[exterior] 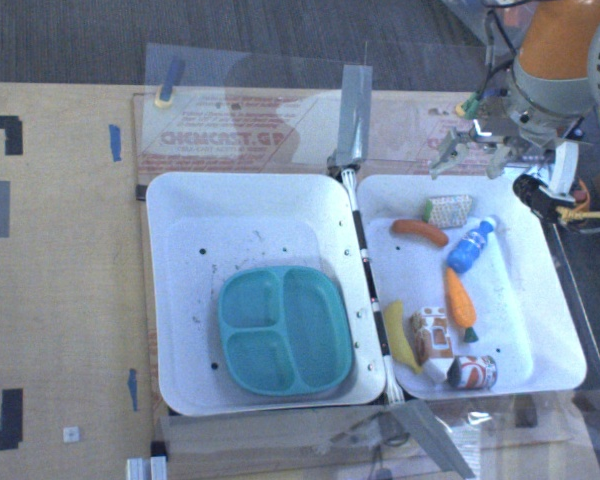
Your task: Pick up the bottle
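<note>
Can (472, 372) lowest — bottle (469, 247) lies below the open claw (472, 155), apart.

Bottle (470, 247) hemmed by hot dog (419, 231), sponge (449, 209) and carrot (460, 302); open floor rightward.

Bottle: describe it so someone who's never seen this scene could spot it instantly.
Of the two white bins, take the right bin, nearer the arm. In its upper half, between the hot dog and the bin's right wall, lies the bottle, tilted with its white cap up-right. It is the only blue item there; the carrot just below is orange.
</note>
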`<action>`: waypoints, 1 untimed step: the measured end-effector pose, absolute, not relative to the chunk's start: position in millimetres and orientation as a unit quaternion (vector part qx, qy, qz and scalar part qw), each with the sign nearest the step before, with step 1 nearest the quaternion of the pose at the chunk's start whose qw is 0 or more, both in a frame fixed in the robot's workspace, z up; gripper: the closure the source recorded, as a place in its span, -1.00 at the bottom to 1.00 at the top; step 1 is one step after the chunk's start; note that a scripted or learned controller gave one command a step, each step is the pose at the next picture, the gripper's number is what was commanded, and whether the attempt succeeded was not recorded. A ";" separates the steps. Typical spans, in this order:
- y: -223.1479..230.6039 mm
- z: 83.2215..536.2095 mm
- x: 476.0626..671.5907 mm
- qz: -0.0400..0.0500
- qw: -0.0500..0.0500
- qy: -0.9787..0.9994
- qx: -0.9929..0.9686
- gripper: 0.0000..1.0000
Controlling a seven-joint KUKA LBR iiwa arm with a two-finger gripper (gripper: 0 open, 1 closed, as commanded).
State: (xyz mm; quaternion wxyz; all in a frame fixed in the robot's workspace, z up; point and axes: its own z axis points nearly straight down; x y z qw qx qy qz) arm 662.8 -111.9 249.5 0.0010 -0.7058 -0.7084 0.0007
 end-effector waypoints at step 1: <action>-135.4 95.5 635.1 -0.001 -0.002 -0.718 -0.697 -1.00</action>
